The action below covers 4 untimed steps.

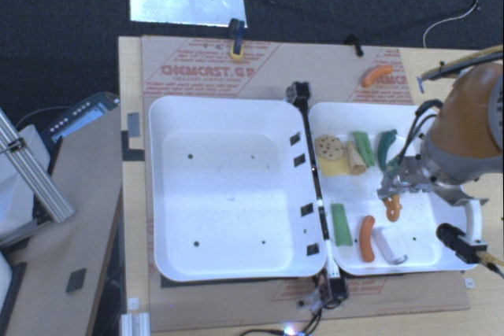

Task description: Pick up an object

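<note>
camera view has the two-finger gripper (pixel 391 197) low in the right shallow white bin (pixel 431 262), right over a small orange curved piece (pixel 392 208), placed for a grab; whether it grips, i cannot tell. a long orange sausage-shaped toy (pixel 367 238) lies near.

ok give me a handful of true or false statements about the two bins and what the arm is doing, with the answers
1. The gripper is over the right white bin. True.
2. The small orange piece just below the gripper lies in the left white bin. False: it is in the right bin.
3. An orange sausage-shaped toy lies on the board outside both bins. True.
4. The flat green stick lies near the right bin's left wall. True.
5. The round tan cookie sits at the front right corner of the right bin. False: it is near that bin's back left.
</note>
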Each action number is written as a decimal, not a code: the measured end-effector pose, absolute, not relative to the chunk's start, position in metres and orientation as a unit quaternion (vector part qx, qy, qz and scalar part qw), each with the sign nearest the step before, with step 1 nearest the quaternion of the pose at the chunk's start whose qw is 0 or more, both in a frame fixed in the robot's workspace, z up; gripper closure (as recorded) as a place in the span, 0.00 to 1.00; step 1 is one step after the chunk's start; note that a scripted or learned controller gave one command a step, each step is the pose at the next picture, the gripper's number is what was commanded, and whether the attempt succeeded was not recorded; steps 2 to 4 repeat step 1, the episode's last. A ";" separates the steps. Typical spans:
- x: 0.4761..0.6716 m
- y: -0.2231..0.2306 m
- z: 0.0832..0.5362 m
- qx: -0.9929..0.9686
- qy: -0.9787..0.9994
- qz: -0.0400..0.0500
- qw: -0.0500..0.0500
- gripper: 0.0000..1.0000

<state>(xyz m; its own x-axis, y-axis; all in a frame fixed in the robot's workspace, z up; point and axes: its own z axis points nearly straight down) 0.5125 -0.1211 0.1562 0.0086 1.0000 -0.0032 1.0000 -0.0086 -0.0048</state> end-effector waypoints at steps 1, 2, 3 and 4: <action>0.496 -0.088 0.089 -0.706 -0.708 0.000 0.001 1.00; 0.496 -0.088 0.089 -0.706 -0.708 0.000 0.001 1.00; 0.496 -0.088 0.089 -0.706 -0.708 0.000 0.001 1.00; 0.496 -0.088 0.089 -0.706 -0.708 0.000 0.001 1.00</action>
